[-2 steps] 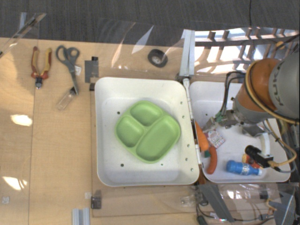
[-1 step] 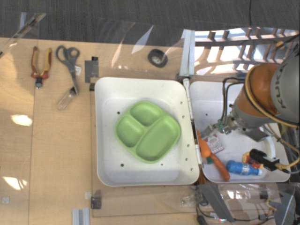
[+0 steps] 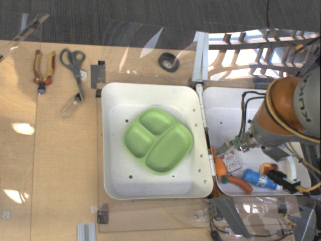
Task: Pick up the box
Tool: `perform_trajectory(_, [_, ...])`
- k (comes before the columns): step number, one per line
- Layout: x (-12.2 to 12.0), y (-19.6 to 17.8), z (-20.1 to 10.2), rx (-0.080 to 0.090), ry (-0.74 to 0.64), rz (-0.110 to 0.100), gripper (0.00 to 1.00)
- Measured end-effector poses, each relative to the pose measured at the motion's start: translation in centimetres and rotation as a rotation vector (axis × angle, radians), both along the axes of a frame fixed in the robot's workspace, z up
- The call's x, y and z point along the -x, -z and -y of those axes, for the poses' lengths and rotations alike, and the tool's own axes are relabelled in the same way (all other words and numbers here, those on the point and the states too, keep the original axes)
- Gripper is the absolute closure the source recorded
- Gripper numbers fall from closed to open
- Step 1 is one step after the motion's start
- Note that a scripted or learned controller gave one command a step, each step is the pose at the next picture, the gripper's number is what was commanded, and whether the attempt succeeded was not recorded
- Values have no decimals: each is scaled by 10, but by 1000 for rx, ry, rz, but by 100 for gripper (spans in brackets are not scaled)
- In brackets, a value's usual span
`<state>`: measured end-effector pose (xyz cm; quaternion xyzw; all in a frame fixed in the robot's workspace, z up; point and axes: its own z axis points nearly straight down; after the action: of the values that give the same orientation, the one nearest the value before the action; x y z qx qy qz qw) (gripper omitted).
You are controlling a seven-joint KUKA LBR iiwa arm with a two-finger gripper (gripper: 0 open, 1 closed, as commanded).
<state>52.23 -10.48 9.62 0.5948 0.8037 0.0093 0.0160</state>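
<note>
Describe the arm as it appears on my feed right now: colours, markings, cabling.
The arm is grey with a broad orange band above the wrist. Part of dark lettering shows on the grey shell at the right edge. Thin black cables loop down beside the wrist toward the end effector, which looks metallic grey.

— What sort of place is this?

— A robotics lab or test workshop. A grey industrial arm [image 3: 293,109] with an orange band reaches over a pale wooden desk [image 3: 50,149] fitted with two shallow white bins [image 3: 113,185] side by side, with metal brackets at their corners.

— Anything else?

— Hand tools lie on the desk: red-handled pliers [image 3: 42,70], grey scissors [image 3: 74,67], a roll of dark tape [image 3: 168,61]. Clear plastic sheeting [image 3: 150,49] stands behind the bins, loose cables [image 3: 251,104] run along the arm, and grey carpet [image 3: 125,6] lies beyond.
</note>
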Motion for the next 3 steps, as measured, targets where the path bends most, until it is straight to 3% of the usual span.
perform_trajectory(1, [24,0,8,0,-21,-1,0])
perform_trajectory(3, [25,0,-2,4,15,-2,0])
